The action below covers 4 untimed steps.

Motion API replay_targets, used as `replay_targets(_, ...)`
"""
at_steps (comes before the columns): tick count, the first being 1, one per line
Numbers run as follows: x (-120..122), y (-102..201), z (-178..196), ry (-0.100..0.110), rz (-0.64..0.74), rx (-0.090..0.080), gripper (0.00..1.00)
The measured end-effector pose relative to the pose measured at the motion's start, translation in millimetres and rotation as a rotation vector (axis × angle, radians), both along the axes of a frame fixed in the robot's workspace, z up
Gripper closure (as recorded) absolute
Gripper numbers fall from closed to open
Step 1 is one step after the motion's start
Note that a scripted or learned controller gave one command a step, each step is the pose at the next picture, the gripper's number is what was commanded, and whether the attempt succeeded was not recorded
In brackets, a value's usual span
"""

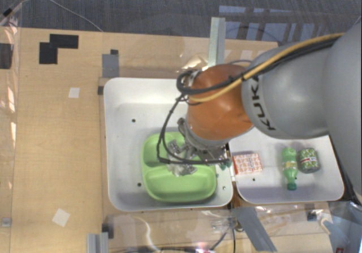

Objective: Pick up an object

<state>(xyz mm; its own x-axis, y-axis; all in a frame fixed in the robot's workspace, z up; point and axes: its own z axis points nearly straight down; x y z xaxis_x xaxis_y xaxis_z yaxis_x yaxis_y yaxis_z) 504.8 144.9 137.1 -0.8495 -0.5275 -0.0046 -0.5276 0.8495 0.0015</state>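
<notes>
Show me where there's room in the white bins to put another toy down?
The left bin has bare floor along its left side and back, beside the green tub. It is crowded where the gripper hangs over that tub. The right bin has a small gap between the red-and-white packet and the green bottle.

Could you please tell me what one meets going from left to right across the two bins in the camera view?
Green container → red-and-white packet → green bottle → small green-labelled can.
</notes>
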Motion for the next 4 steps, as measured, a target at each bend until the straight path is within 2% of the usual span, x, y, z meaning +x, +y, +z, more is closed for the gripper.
replay_targets(1, 1, 93, 80, -0.005, -0.378, 0.006, 1.0)
replay_targets(2, -1, 49, 114, -0.007, -0.111, 0.002, 1.0)
replay_targets(3, 3, 53, 157, -0.008, 0.205, 0.0, 1.0)
replay_targets(4, -3, -20, 96, -0.003, -0.036, -0.001, 1.0)
